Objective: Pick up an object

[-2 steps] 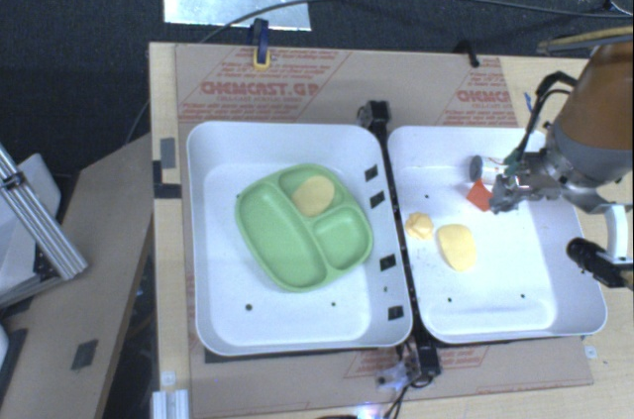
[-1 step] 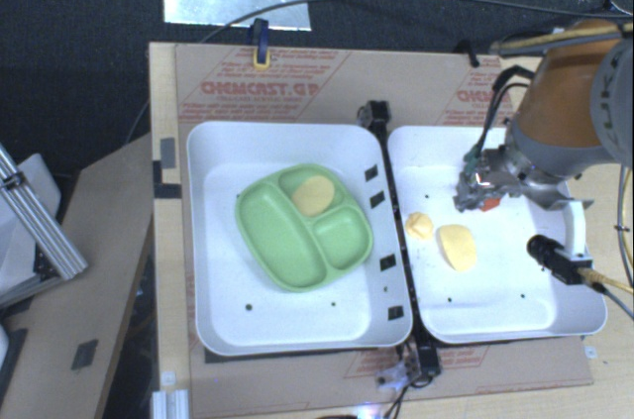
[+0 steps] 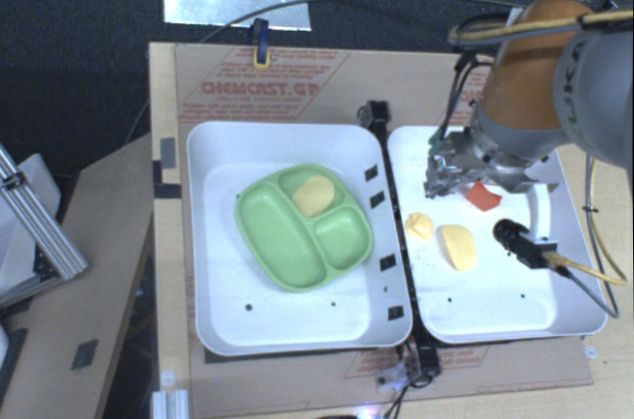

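My gripper [image 3: 443, 177] hangs low over the back of the right bin [image 3: 495, 313], close to its left wall. A red piece [image 3: 483, 198] lies just to its right, partly under the wrist. Two pale yellow pieces lie in front of the gripper: a small one [image 3: 420, 226] near the bin's left wall and a larger one [image 3: 458, 247] further right. In the left bin [image 3: 228, 308] sits a green divided plate [image 3: 297, 229] with a yellow piece [image 3: 315, 195] in its rear compartment. Nothing shows between the fingers.
The divider between the bins [image 3: 396, 229] carries black clips. The arm's grey body and orange band [image 3: 535, 80] cover the right bin's back right. A cardboard sheet [image 3: 267, 85] lies behind the bins, with a blue clamp [image 3: 260, 41] on it.
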